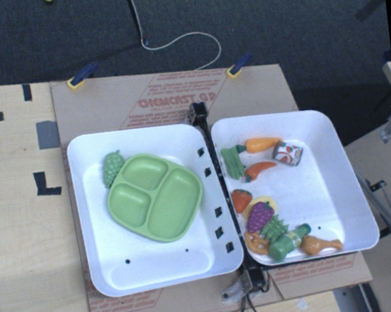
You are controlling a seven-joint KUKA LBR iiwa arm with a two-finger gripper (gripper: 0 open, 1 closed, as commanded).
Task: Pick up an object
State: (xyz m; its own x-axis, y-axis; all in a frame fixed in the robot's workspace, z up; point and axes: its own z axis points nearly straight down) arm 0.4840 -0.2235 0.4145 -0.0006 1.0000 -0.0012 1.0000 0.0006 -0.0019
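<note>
Toy plastic food, among it a small red-and-white can [288, 153], lies untouched in the right-hand shallow white bin [339, 169]; picking appears not yet begun, the gripper's state impossible to tell.

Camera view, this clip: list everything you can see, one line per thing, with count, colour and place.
bins: 2, white, side by side on the cardboard sheet
divided plate: 1, light green, in the left bin
grape bunch: 1, green, left bin, at the plate's upper left edge
carrot: 1, orange, top of the right bin
small can: 1, red and white, right of the carrot, lying on its side
pepper: 1, orange-red, below the carrot
purple grapes: 1, purple, lower part of the right bin
toy food pile: several, green and orange, right bin's lower edge
clamps: 2, yellow and blue, cardboard's top edge
cable: 1, white, on the dark floor above
</note>
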